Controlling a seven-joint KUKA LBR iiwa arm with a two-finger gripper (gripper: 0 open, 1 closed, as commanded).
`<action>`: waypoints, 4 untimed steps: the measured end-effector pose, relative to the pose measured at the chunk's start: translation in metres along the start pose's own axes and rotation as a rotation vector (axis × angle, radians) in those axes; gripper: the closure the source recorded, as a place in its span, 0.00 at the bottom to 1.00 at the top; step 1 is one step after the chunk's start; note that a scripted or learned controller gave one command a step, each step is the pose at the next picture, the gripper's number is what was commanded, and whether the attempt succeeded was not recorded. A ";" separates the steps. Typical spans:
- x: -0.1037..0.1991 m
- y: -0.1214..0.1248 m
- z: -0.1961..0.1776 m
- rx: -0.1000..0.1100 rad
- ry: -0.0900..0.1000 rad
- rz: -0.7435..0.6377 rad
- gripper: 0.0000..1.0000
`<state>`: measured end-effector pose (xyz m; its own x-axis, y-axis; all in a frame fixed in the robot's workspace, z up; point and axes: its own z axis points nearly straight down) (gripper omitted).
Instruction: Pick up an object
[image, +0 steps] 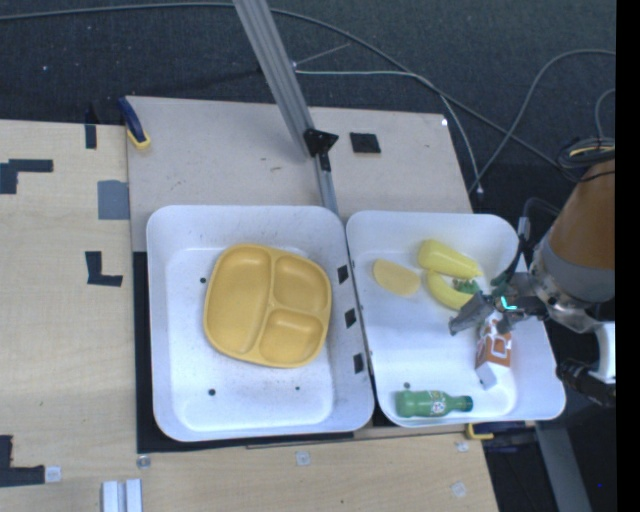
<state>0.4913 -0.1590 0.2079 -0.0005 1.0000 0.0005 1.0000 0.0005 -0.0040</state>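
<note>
Both bins (165, 300) are white; the divided plate (268, 304) is mustard yellow, the bananas (447, 270) bright yellow, the bottle (432, 403) green, the packet (494, 352) orange-and-white.

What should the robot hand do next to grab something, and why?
Probably go a little lower and close on the orange and white packet. The hand hangs in the right bin just above that packet, closer to it than to the green bottle, though the yellow bananas are close too.

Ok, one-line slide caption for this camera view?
Gripper low in right white bin beside yellow plastic bananas; yellow divided plate in left bin.
</note>
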 end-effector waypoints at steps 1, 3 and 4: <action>0.000 0.000 0.000 -0.001 0.000 0.000 0.00; 0.014 0.008 0.101 0.002 0.001 -0.001 0.00; 0.013 0.009 0.122 -0.004 -0.002 0.001 0.00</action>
<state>0.4996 -0.1456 0.0856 0.0001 1.0000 -0.0016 1.0000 -0.0001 0.0001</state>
